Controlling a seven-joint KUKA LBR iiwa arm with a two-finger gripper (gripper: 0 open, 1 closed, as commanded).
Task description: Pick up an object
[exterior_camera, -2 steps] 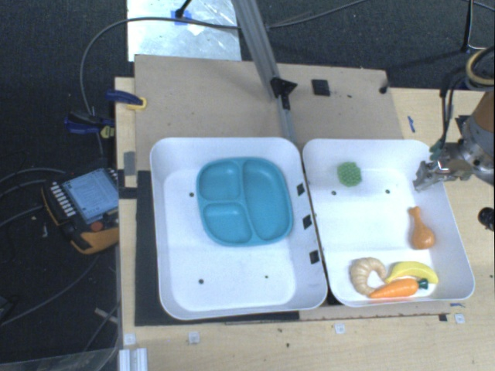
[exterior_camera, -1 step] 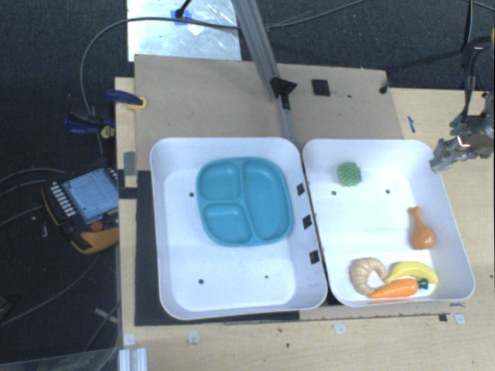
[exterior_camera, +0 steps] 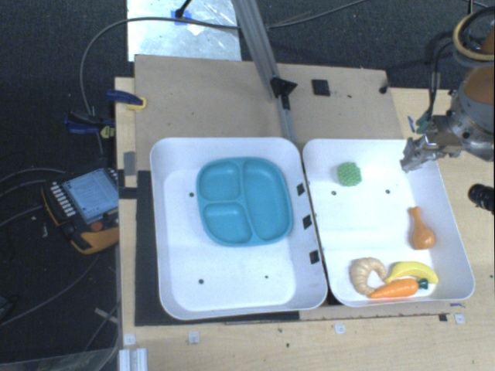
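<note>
Fixed overhead cam, angled down on surface (exterior_camera: 255,91), far enough for both bins (exterior_camera: 178,284) w/ arm (exterior_camera: 472,91) entering right.

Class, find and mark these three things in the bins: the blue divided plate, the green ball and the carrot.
blue divided plate (exterior_camera: 244,201): camera view, on its central ridge.
green ball (exterior_camera: 349,174): camera view, middle of its bumpy surface.
carrot (exterior_camera: 395,288): camera view, middle of its orange body.

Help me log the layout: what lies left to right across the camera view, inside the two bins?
Blue divided plate → green ball → croissant → orange pear-shaped toy. The carrot and banana overlap the croissant's span, so I skip them.
</note>
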